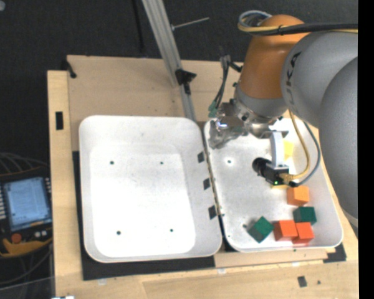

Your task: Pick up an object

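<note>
My gripper [219,132] hangs over the far left corner of the right bin [237,185], close to the divider between the two bins. Its lower end is blurred against the white floor. Several small blocks lie at the near right of that bin: an orange block [298,195], a dark green block [306,215], another green block [259,228], and two orange-red blocks [287,229] [304,232] side by side. A yellow piece [289,149] shows partly behind the wrist's cable. All the blocks lie well away from the gripper, toward the near right.
The left bin [90,167] sits beside the right one on the wooden bench. A slanted metal rail [165,39] rises behind the bins. A black fitting [262,166] and yellow cable [311,157] hang off the wrist. A handheld pendant [22,204] lies at far left.
</note>
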{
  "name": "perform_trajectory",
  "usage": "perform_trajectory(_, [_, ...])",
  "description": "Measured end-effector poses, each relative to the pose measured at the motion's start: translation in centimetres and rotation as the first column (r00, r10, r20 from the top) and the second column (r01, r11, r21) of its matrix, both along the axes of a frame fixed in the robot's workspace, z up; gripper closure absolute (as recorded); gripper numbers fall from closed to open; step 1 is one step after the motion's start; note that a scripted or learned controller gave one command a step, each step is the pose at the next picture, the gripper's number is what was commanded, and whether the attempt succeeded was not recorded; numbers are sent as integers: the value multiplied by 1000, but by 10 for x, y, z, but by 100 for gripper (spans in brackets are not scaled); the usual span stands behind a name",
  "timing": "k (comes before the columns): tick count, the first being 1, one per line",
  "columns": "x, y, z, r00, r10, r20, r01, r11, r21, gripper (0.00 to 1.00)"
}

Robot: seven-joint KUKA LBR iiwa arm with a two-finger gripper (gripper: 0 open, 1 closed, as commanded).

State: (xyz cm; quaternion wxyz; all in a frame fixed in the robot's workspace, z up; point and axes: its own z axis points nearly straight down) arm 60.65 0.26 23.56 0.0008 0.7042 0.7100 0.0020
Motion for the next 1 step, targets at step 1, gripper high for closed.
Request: perform_trajectory(1, [9, 52, -10, 1000, -1, 1, 1, 1000, -2, 100])
